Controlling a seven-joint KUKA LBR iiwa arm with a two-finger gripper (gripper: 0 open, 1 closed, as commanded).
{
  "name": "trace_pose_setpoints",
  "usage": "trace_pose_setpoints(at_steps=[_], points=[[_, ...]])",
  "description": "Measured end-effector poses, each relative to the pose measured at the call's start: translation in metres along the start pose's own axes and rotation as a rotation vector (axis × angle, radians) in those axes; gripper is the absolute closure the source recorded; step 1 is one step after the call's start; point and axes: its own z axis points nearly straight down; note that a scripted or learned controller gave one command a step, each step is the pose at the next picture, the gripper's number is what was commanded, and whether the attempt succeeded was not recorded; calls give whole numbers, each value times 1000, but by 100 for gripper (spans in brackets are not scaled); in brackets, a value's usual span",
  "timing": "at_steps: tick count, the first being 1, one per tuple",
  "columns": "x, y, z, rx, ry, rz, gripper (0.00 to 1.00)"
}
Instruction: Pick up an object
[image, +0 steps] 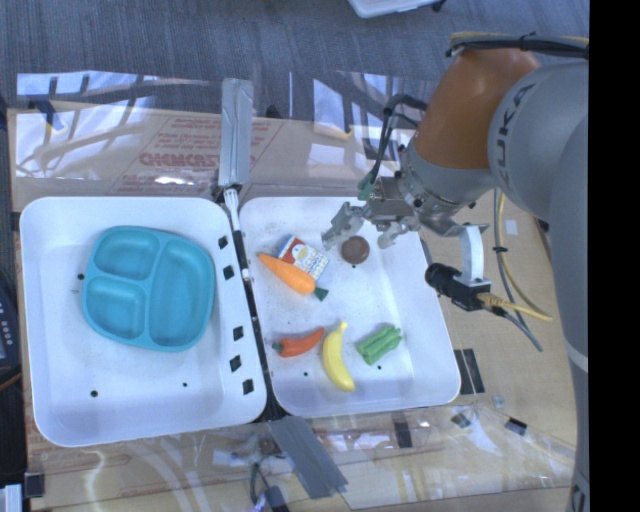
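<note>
My gripper (362, 233) hangs over the back of the right bin (425, 330), open, its fingers spread to either side. A small brown round object (354, 249) sits between and just below the fingertips; I cannot tell whether they touch it. To its left lie a small printed carton (304, 256) and an orange carrot (287, 273). Nearer the front are a red-orange pepper (300, 343), a yellow banana (338, 358) and a green vegetable piece (380, 343).
The left bin (50, 380) holds a blue divided plate (150, 287). A ridge with black clips (245, 300) separates the two bins. The arm's grey body and orange band (480, 95) reach in from the upper right, with cables and a black fitting (455, 285) over the right bin's rim.
</note>
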Motion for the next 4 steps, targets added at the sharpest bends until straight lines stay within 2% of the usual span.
trace_pose_setpoints(at_steps=[1,2,3,4], points=[[-2,44,162,-10,-3,-140,0],[-1,46,149,-12,-3,-145,100],[-2,44,152,-5,-2,-144,0],[-3,26,169,-2,0,-201,0]])
